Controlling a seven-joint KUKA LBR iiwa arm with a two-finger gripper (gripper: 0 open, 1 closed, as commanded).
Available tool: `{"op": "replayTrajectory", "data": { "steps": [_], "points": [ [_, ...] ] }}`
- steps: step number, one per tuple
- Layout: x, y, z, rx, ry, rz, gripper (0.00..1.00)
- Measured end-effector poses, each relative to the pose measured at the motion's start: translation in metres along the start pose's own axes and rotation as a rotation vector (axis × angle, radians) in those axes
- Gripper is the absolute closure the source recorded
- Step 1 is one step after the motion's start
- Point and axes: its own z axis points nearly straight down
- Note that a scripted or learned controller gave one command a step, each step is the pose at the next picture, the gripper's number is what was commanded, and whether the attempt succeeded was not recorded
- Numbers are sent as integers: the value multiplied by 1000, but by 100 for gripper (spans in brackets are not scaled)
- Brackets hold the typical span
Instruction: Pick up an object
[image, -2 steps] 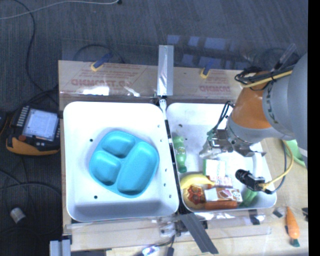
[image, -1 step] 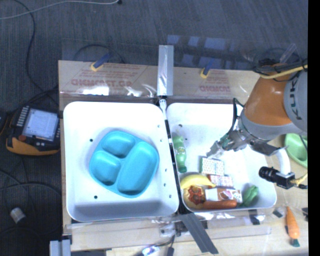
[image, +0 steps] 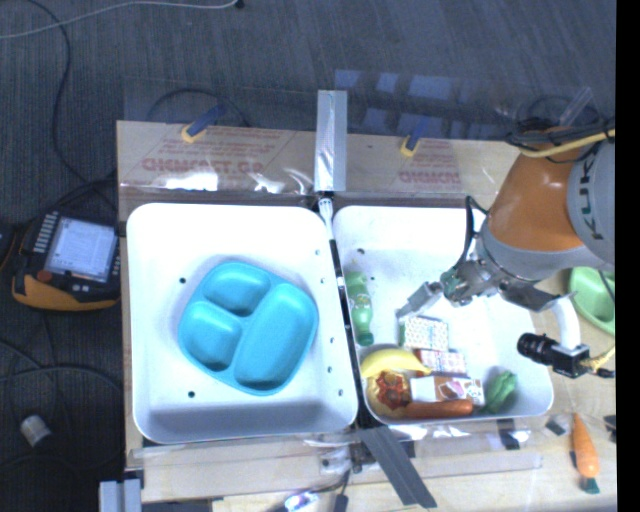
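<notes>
The arm comes in from the right, and its orange band (image: 535, 205) is above the far right part of the right bin (image: 400, 225). The gripper (image: 432, 293) hangs over the middle of this bin. It points to the left, and I cannot tell if the claw is spread or pressed together, because that part is small and blurred. Nothing is visible inside it. The objects lie in the near part of the right bin. A small box with a red and white pattern (image: 425, 332) lies just near the gripper. A yellow banana (image: 385, 358) lies to the left of the box, a red sausage (image: 437, 408) lies along the near wall, and a green pepper (image: 499, 389) lies in the near right corner. A green bottle (image: 360, 305) lies along the left wall of this bin. The left bin (image: 160, 400) holds a blue divided tray (image: 248, 325) with three compartments, about in its middle. An orange carrot (image: 585, 452) lies on the bench outside the bins, at the near right.
</notes>
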Motion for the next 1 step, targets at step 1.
{"op": "replayTrajectory", "data": {
  "steps": [1],
  "points": [
    [-38,-25,95,-11,-5,71,0]
  ]
}}
